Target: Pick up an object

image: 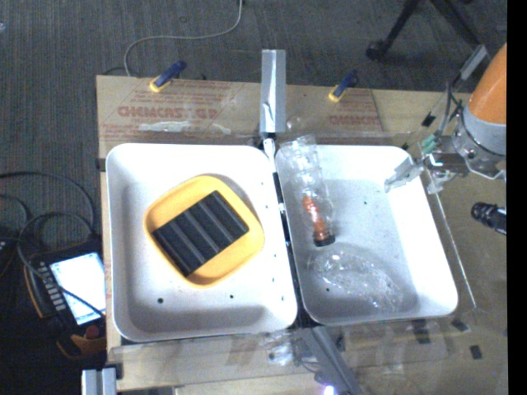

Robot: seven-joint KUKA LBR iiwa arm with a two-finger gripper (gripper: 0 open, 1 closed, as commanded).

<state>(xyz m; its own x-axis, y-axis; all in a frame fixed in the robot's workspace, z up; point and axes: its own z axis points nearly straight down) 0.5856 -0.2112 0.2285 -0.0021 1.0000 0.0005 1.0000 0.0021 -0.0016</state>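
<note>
The claw hangs over the upper right corner of the right bin, at the end of the grey arm with its orange band reaching in from the right. Its pale fingers show nothing between them, but whether they stand wide or narrow I cannot tell, as they are small and blurred against the white rim. In the right bin, a clear plastic bottle with an orange-red inner part and a dark cap lies lengthwise along the left wall, its cap end toward the bin's middle. Near it, lower in the same bin, lies a crumpled clear plastic bag or wrapper. Both are well apart from the claw. In the left bin a yellow tray-like object with a dark ribbed insert sits tilted near the centre. The bins sit touching side by side on the desk, whose brown cardboard top carries two yellow-and-blue clamps at the far edge.
</note>
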